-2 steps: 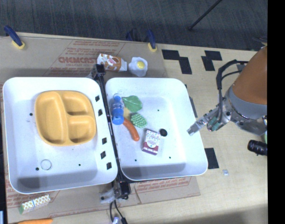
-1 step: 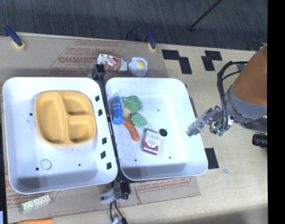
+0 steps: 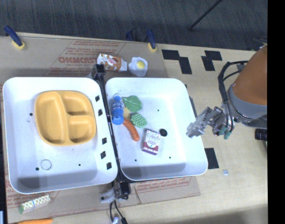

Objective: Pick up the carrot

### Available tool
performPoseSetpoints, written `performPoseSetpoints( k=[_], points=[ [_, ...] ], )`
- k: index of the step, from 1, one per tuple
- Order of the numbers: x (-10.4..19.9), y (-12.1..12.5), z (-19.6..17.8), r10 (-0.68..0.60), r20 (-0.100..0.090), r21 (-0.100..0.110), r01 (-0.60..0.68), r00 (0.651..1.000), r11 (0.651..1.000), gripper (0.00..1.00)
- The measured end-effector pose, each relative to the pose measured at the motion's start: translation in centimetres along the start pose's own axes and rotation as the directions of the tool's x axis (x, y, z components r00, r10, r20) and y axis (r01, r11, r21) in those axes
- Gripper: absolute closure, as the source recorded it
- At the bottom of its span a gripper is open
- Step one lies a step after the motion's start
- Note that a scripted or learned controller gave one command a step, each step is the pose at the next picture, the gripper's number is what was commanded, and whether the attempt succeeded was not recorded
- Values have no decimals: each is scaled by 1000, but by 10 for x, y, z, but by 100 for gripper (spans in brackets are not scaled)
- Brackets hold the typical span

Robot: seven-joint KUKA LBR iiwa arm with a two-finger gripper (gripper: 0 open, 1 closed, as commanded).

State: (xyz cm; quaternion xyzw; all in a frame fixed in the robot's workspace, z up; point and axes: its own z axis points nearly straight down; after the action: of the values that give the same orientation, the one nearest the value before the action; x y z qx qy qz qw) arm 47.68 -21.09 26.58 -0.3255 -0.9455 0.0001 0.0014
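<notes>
The carrot (image 3: 131, 129) is a short orange piece lying at a slant in the right bin (image 3: 177, 164), toward its left side. It lies just beside a blue bottle (image 3: 117, 109) and a green dotted item (image 3: 139, 120); a green leafy piece (image 3: 132, 102) and a small printed box (image 3: 151, 141) lie nearby. The left bin (image 3: 21, 174) holds a yellow divided tray (image 3: 65, 116). The gripper (image 3: 197, 127) hangs over the right bin's right rim, holding nothing; whether it is released or clenched cannot be determined.

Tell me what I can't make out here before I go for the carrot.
- Gripper: too blurred in the camera view to judge its fingers.
- Carrot: upper end tucked under the blue bottle and green netted item.
- Small box: label too small to read.
</notes>
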Motion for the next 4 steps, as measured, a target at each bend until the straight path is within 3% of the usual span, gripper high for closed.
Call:
performPoseSetpoints(
  k=[1,2,3,4],
  points=[
    [0,0,-6,-316,4,1,316,949,949,100],
    [-26,20,-14,-613,5,2,613,790,790,100],
    [-19,15,-7,-829,2,2,829,560,560,100],
    [-26,20,-10,-948,3,4,948,319,319,100]
  ],
)
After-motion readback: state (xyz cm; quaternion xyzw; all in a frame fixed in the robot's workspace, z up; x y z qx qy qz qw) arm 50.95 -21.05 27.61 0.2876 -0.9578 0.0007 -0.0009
